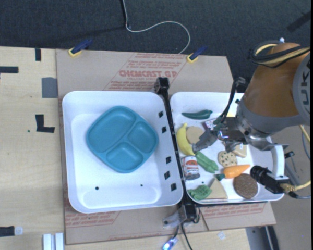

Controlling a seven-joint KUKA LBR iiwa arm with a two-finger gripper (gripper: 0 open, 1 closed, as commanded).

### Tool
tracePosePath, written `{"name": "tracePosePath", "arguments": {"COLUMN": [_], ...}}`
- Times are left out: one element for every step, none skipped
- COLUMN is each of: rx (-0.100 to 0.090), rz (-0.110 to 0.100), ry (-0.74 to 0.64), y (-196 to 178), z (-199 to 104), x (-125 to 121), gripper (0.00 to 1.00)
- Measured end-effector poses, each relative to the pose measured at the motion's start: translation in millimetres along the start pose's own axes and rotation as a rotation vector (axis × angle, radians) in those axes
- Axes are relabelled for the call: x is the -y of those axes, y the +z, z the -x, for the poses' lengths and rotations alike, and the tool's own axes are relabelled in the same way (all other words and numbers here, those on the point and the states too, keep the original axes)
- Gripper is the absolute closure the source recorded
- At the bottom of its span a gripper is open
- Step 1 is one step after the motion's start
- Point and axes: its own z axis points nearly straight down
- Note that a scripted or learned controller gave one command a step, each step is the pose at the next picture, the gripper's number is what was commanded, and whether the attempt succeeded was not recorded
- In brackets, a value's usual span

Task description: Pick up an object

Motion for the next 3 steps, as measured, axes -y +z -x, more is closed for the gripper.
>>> {"name": "tracePosePath", "arguments": {"rx": [0.001, 0.0, 0.0], "rz": [-0.003, -0.01, 0.01], "ry": [0.003, -0.003, 0.002], "y": [-8, 84, -42], "z": [2, -85, -92], "x": [0, -15, -2], "gripper": [1.0, 1.0, 1.0]}}
